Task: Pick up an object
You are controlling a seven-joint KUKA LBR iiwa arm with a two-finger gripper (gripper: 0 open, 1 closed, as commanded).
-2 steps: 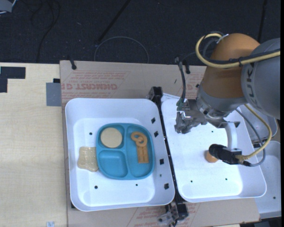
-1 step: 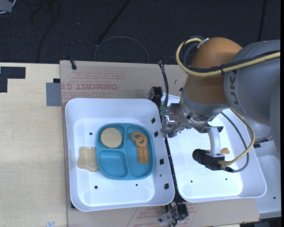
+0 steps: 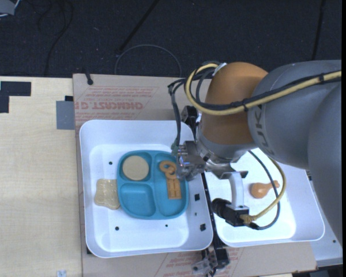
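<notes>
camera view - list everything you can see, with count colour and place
white bins: 2, white, side by side on the bench
blue tray: 1, blue with compartments, lying in the left bin
tan disc: 1, tan, in the tray's upper left compartment
wooden key shape: 1, light brown, in the tray's right compartment
pale yellow piece: 1, pale yellow, on the left bin floor against the tray's left edge
orange pear-shaped object: 1, orange, on the right bin floor
cardboard sheet: 1, brown with red print, under the bins
arm: 1, grey with orange band, reaching in from the right
gripper: 1, dark metal, over the tray's right edge near the key shape
</notes>
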